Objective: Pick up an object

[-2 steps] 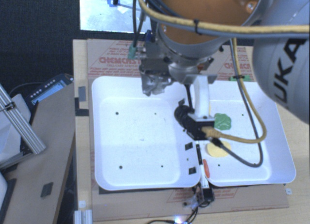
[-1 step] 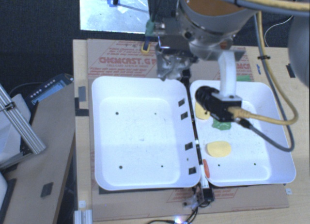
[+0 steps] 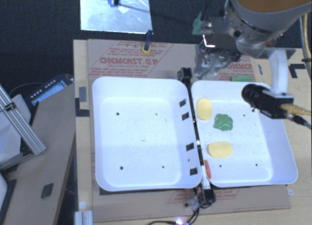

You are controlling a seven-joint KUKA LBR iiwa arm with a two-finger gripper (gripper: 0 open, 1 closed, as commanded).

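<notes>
My pincer (image 3: 210, 68) hovered beyond the right bin (image 3: 280, 160), above its green piece (image 3: 223, 122); finger spacing unclear.

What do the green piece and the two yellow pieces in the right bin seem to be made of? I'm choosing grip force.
Green piece: matte, irregular outline, possibly foam or soft rubber. Yellow pieces: smooth, evenly coloured, rounded, likely plastic or rubber. None certain from this view.

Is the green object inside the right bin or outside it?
Inside: the green object lies on the right bin floor, between two yellow pieces.
</notes>
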